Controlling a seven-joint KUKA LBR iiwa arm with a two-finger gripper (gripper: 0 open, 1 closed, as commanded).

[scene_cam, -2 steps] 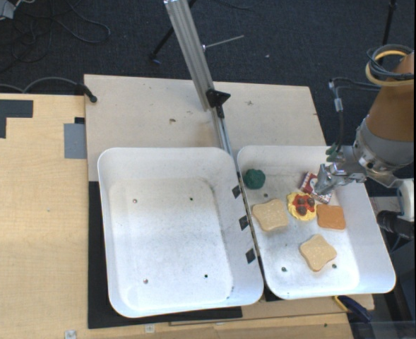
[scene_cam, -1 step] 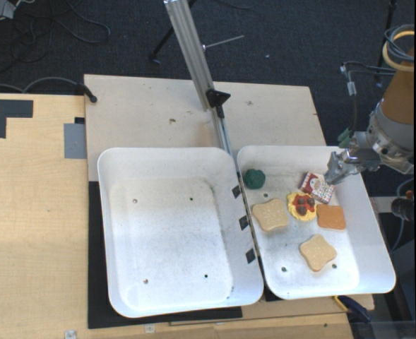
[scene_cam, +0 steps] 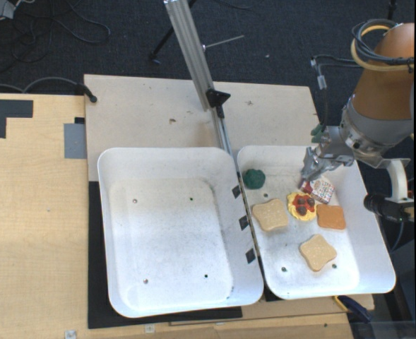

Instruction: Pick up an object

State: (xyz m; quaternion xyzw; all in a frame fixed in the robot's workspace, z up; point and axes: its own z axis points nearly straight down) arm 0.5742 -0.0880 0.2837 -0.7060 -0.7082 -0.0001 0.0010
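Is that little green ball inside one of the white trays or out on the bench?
Inside. The green ball lies on the floor of the right bin, near its upper-left corner, just within the wall beside the left bin.

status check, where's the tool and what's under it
Tool low over right bin, at the yellow-and-red piece. Nothing seen held. Toast slice and orange slab crowd it; green ball off to the side.

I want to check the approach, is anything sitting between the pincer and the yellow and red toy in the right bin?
Nothing visible does. The pincer hangs just above the upper edge of the yellow and red toy. A small patterned card lies beside the toy on its right, touching or nearly so, not over it.
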